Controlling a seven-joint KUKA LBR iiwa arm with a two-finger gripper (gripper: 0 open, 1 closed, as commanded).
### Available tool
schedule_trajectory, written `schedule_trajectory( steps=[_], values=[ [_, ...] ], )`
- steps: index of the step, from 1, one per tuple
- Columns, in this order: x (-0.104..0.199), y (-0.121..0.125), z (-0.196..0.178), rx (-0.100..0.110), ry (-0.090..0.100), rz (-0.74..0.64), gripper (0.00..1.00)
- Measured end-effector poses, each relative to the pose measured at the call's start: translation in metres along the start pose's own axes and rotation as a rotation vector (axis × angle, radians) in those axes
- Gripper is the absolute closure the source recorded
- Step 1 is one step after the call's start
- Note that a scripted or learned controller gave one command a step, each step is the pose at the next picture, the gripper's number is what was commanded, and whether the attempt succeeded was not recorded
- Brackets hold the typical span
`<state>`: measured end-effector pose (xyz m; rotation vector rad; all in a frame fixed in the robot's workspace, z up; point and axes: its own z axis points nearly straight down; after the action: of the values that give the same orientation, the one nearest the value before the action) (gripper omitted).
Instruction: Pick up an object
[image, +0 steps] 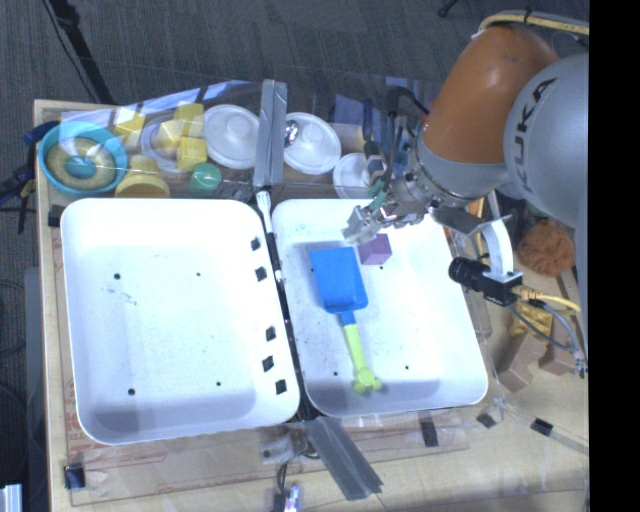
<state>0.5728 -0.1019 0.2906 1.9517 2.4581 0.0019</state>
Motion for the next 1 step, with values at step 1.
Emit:
schedule_trajectory(
  steps=[1],
  values=[
    [-0.0684, 0.064, 0.1327, 0.006, 0.002, 0.048, 1.0]
  ],
)
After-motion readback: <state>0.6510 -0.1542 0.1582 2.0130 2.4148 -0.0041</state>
